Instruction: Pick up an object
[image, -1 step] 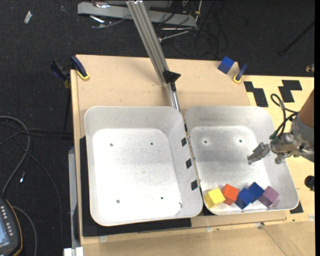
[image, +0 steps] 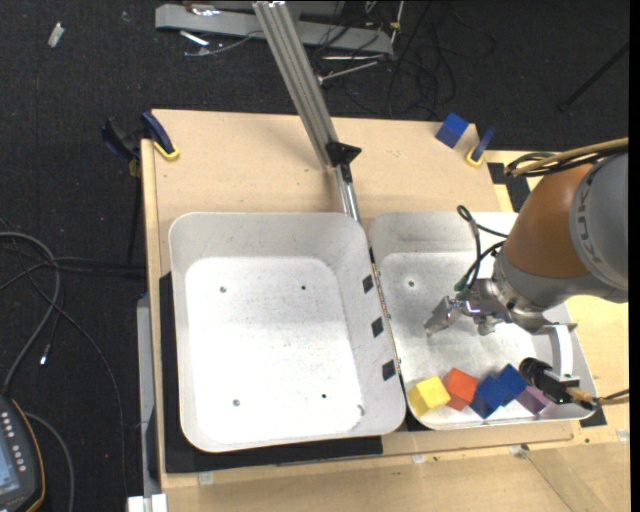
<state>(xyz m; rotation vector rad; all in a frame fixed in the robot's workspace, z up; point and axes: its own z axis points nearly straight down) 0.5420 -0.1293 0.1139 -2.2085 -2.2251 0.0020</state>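
Four blocks bunched at near edge of right bin (image: 420, 240): yellow block (image: 430, 394), orange block (image: 461, 387), blue block (image: 498, 390), purple block (image: 533, 400), all touching or just beside each other. Gripper (image: 450, 315) hangs over bare bin floor, apart from cluster, nothing between fingers; whether apart or together, cannot tell. Judgement: yellow block best target, outermost, one side free. Shift toward near edge, align across free faces, descend straight. Risk: fingers landing on neighbour, or bin wall blocking. Left bin (image: 200, 240) irrelevant.

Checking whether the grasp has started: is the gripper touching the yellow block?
Apart. The camera view shows the gripper over bare bin floor, with white floor plainly visible between it and the yellow block at the right bin's near edge.
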